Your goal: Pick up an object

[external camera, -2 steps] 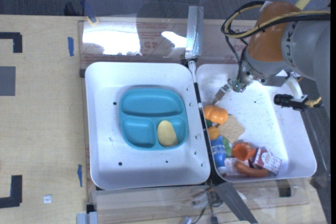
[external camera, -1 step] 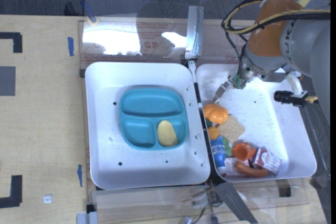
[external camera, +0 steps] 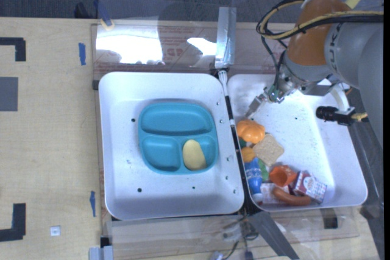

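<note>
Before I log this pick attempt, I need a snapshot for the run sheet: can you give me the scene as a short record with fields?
arm: reaches in from the right, over the right bin
tool: near the right bin's far-left corner, above the pile
left bin: holds a blue divided tray
tray contents: a yellow potato-like piece in the near-right compartment
right bin contents: an orange piece, a cracker, a blue bottle, a red carton, heaped along the left and near sides
held object: none seen
</note>
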`<state>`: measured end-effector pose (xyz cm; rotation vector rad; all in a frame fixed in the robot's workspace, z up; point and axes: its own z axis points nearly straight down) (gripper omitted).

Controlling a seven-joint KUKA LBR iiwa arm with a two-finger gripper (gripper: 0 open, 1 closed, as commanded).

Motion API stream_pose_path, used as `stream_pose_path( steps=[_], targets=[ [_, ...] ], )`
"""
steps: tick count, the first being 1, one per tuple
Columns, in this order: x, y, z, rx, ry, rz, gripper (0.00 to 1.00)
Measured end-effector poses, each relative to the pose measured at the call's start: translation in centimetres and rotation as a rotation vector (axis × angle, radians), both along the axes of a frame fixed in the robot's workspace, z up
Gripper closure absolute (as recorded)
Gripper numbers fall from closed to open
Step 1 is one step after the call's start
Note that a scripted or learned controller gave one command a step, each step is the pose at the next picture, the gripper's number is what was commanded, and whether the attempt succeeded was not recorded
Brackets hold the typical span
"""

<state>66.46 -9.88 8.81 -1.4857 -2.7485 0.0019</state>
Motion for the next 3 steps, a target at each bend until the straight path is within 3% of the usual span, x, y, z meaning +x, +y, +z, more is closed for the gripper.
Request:
stream_pose_path(
  steps=[2,3],
  targets=[
    [0.05,-0.55,0.03,0.003,0.002,0.021,0.0],
    [-0.04,-0.22,-0.01,-0.006,-0.001,0.018,0.0]
  ],
)
